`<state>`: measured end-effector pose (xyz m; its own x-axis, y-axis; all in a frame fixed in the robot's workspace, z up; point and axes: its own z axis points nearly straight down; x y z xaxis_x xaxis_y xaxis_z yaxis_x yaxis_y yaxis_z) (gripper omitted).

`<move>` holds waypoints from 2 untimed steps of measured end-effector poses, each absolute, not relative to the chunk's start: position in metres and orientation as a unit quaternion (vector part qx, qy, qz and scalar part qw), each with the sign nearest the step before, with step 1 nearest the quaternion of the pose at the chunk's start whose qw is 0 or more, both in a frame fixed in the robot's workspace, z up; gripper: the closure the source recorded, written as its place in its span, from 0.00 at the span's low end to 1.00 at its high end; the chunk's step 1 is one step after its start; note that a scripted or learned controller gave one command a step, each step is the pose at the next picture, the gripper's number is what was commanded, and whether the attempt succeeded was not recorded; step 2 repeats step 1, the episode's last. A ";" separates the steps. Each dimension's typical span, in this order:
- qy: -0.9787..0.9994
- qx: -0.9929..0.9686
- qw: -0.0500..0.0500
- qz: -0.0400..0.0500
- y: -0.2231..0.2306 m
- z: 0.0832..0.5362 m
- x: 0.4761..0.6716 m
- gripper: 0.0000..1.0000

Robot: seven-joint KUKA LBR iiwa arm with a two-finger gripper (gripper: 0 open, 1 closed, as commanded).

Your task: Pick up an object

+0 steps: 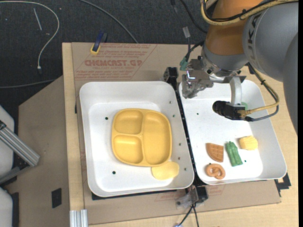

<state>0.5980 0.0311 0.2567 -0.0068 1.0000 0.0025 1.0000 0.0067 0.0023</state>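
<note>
Jaws: the jaws [190,90] hung over the far left corner of the right bin [272,148], close to the wall shared with the left bin [87,126]; whether they stood open or closed could not be told from this slant. Nothing showed between them.

Step in hand: judged to be the approach, with no object yet picked.

Candidate objects: four small items lay grouped at the near end of the right bin, well apart from the jaws: a waffle-like orange piece [215,152], a green piece [233,153] just beside it, a yellow piece [248,143] beyond the green one, and a pretzel [215,171] nearest the front rim.

Left bin contents: a yellow divided plate [141,137] with a pale yellow round piece [165,170] touching its near corner.

Next move: judged to call for a shift toward the near end of the right bin, then a descent with the jaws set astride a single item; the items lay close together, so a neighbour might be nudged.

Arm pose: the wrist pointed down from the view's right, the orange band [234,18] above it, the grey link [279,37] filling the upper right corner. A black cable [258,111] looped from the wrist across the bin floor.

Surface: cardboard [118,60] lay under both bins.
</note>
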 end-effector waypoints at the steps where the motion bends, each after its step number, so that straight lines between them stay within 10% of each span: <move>1: -0.709 -0.705 0.001 -0.001 0.082 0.233 0.614 1.00; 2: -0.709 -0.705 0.001 -0.001 0.082 0.233 0.614 1.00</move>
